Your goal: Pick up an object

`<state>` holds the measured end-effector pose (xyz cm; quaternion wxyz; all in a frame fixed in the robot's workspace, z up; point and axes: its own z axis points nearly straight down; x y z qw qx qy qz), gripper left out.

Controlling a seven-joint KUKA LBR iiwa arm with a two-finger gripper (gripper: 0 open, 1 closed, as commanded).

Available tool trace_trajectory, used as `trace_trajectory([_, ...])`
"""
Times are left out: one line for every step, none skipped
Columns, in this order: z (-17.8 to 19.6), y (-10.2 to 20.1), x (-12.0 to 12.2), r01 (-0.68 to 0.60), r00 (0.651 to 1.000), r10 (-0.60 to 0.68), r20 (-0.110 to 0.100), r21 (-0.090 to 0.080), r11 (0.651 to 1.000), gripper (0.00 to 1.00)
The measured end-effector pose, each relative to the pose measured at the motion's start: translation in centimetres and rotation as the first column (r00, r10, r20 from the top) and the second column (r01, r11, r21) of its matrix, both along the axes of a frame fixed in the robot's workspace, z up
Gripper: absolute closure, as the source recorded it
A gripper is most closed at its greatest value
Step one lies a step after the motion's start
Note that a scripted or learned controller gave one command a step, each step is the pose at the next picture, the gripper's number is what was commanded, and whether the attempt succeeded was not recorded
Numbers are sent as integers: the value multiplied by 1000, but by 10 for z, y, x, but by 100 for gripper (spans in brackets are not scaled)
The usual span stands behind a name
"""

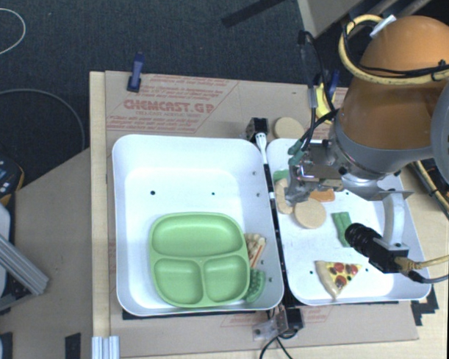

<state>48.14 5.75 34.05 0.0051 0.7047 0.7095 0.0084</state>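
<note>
Where fingers (301, 186) hang low, round cracker (308, 214) just below, rt bin (368, 290).

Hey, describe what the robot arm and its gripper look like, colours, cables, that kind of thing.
The arm is bulky and rounded: a glossy orange band on top, a grey metal ring below. Black and yellow cables loop over the orange part and run down its left side. The gripper is small, grey metal, with a green spot near its top.

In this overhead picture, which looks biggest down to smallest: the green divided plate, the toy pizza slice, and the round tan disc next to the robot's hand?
1. Green divided plate, by far the largest.
2. Pizza slice.
3. Round tan disc, though it looks close in size to the pizza slice, so that order is unsure.
</note>
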Motion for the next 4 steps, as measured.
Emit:
trace_trajectory([119,-7,-1,5,1000,-5,-2,-2,1000,100])
trace_trajectory([-7,-38,-3,12,999,-12,-32,-7,1000,100])
trace_trajectory([16,3,-2,2,1000,-2,-15,-4,1000,100])
trace_trajectory([87,-56,-1,13,1000,-13,-9,-6,1000,100])
